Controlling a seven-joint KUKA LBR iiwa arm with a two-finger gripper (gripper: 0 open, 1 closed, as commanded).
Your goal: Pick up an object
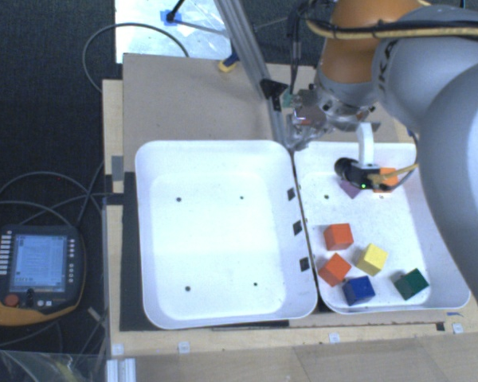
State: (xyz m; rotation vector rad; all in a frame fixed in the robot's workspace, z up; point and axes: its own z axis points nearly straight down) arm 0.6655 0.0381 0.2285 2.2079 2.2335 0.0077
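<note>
Several small cubes lie in the right bin (pixel 440 293): an orange one (pixel 338 235), a red-orange one (pixel 334 269), a yellow one (pixel 374 259), a blue one (pixel 358 290) and a green one (pixel 412 283). Further back, a purple block (pixel 350 188) and an orange block (pixel 389 177) sit partly hidden under the wrist hardware. My gripper (pixel 296 136) hangs low over the back end of the divider between the two bins, well away from the cubes near the front. Nothing shows between its tips.
The left bin (pixel 147 237) sits beside the right one, sharing the divider with black tabs (pixel 297 228). A teach pendant (pixel 32 273) with cables lies on the floor at left. A brown board (pixel 191 94) lies behind the bins.
</note>
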